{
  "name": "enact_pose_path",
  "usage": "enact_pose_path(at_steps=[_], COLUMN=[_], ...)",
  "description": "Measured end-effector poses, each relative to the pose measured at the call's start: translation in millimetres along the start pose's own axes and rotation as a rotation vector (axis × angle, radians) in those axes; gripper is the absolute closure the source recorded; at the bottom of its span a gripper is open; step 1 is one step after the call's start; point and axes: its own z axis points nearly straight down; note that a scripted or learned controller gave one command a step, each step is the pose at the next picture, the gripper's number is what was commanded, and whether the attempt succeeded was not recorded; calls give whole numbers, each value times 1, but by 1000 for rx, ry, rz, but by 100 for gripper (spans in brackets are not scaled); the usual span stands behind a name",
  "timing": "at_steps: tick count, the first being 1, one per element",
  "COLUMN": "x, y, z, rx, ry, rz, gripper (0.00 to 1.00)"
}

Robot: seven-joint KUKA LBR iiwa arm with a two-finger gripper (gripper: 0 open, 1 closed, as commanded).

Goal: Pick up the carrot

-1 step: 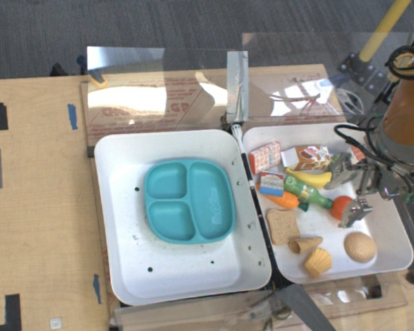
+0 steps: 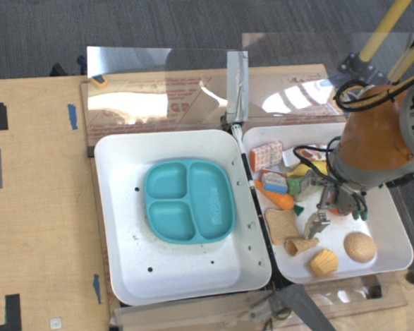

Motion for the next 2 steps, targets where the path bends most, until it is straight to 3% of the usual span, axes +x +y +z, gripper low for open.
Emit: enact_pose_path(at_steps=[1,2], x=[-47,-50], y=[21,22], z=[9,10], rx=[1,0], ry=[1,2], rz=[-146,232], gripper=[0,0])
